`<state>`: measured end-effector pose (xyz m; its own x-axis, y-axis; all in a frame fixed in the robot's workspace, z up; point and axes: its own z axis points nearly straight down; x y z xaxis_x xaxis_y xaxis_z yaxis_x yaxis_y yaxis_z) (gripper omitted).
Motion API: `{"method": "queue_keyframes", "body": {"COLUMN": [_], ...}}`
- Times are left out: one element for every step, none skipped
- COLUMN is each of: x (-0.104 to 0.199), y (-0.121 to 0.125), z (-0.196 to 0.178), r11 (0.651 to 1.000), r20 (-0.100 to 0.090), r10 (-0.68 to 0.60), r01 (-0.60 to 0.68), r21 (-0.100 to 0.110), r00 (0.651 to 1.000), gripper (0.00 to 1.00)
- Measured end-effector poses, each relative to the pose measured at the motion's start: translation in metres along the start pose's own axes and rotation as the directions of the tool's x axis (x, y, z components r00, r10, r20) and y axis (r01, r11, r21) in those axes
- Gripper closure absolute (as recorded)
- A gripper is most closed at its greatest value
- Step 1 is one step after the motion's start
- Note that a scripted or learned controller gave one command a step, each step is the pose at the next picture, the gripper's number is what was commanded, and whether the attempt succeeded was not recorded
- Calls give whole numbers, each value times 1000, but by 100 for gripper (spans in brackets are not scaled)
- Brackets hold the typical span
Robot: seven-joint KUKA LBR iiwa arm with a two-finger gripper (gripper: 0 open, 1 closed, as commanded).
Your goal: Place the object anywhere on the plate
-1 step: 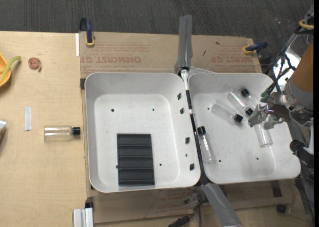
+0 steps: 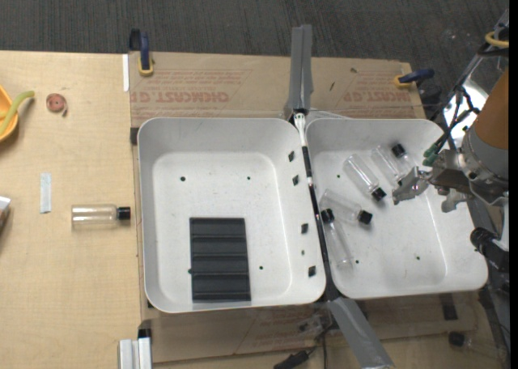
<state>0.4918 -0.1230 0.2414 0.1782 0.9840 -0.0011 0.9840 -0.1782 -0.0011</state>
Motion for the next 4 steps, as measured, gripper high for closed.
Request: {"method": "queue_keyframes", "body": {"x": [-57,-91,-24,-70], "y": [26,3,92,121], "z": [-74,-199,-184,-198], "r11": [1000,994,960,923], "r20": [1,2,3,2], "r10": [27,110,279,384], "r01": [-27,-110,-279,-384], "r21": [1,1,2,3], "r00": [1000,994,960,923], "gripper": [0,0,0,0]}}
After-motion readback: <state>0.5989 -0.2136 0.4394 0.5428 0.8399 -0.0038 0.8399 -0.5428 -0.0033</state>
